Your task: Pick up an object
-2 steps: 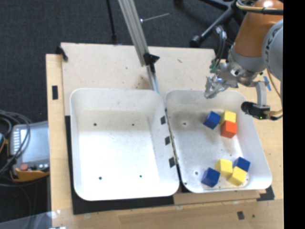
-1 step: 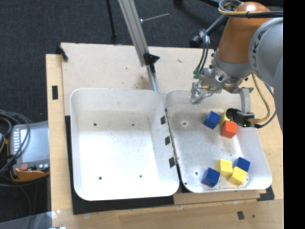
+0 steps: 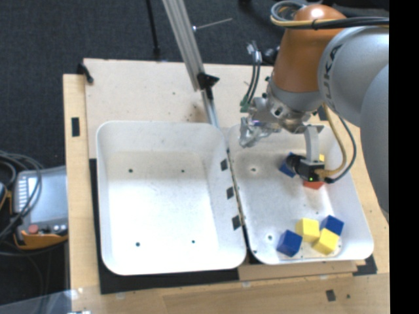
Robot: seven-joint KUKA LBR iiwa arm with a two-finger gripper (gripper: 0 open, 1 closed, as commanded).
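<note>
A robotics lab. A plywood bench (image 3: 150, 90) stands on dark carpet (image 3: 78, 18), with an aluminium strut (image 3: 183, 34) rising above. Loose cables (image 3: 13, 175) and a control pendant (image 3: 36, 205) lie alongside.

My one fixed camera looks down at a slant over the table (image 3: 131, 90) and both bins (image 3: 163, 254); fairly close, I think.

The wrist partly hides a blue block (image 3: 287, 169) and red block (image 3: 314, 184).
</note>
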